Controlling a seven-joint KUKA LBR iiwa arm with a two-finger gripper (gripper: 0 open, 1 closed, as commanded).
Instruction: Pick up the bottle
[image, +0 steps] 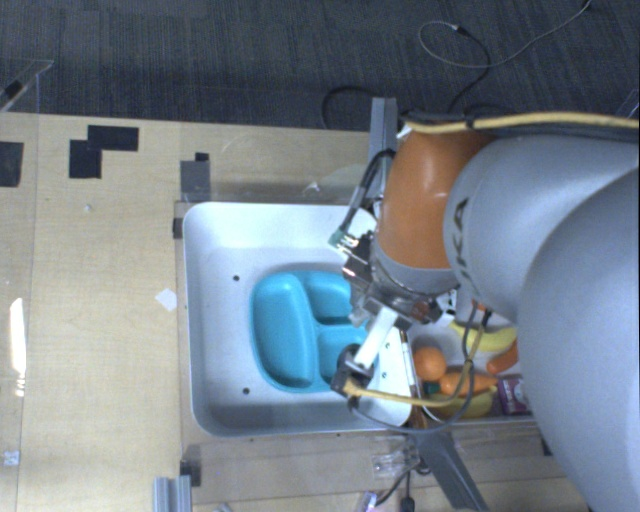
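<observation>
A large light-blue rounded plastic thing (295, 328) lies in the middle of the left white bin (215, 300); I cannot tell whether it is the bottle. No clear bottle shape stands out elsewhere. The grey arm with its orange band (425, 205) reaches in from the right and hangs over the divide between the two bins. My gripper (378, 312) sits under the wrist, just over the right edge of the blue thing, mostly hidden by the arm.
The right bin (420, 420) is largely covered by the arm. Showing in it are an orange ball (430, 362), a yellow banana-like piece (478, 337), an orange-red thing (503, 356) and a dark purple packet (512, 393).
</observation>
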